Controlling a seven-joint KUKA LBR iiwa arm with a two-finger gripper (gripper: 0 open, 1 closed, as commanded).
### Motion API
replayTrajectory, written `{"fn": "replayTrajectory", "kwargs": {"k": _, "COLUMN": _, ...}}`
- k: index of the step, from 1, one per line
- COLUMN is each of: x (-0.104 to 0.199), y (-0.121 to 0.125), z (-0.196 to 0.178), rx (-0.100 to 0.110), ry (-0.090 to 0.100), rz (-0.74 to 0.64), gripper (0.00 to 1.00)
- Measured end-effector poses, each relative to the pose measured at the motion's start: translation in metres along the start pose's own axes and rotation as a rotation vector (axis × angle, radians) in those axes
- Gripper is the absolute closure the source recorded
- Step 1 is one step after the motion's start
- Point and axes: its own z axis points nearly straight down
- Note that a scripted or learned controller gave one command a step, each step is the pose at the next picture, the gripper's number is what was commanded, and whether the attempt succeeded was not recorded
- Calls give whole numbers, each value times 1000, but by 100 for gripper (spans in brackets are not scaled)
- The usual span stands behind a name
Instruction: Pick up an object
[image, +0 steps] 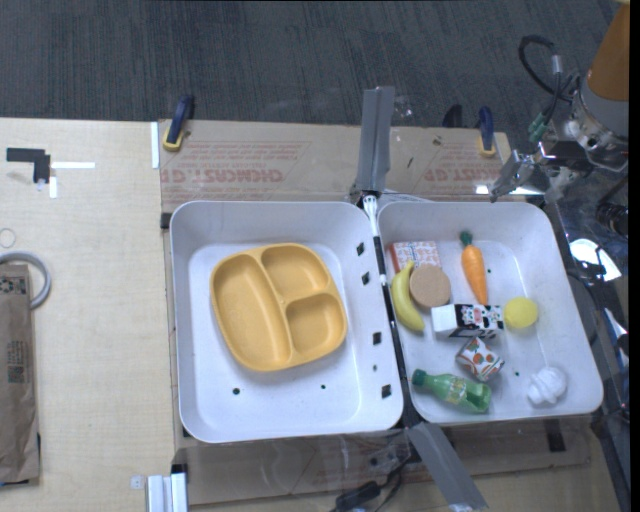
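Single fixed camera, mounted high above counter (80, 300), angled downward. Moderate distance; takes in both white bins (190, 400) whole. Arm (600, 60) entering at upper right.

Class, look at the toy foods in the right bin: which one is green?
The bottle, lying on its side at the bin's near edge; the banana and lemon are yellow.
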Motion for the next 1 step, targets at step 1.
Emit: {"fn": "replayTrajectory", "kwargs": {"k": 1, "x": -29, "y": -5, "z": 163, "rx": -1, "ry": 0, "rz": -118, "gripper": 0}}
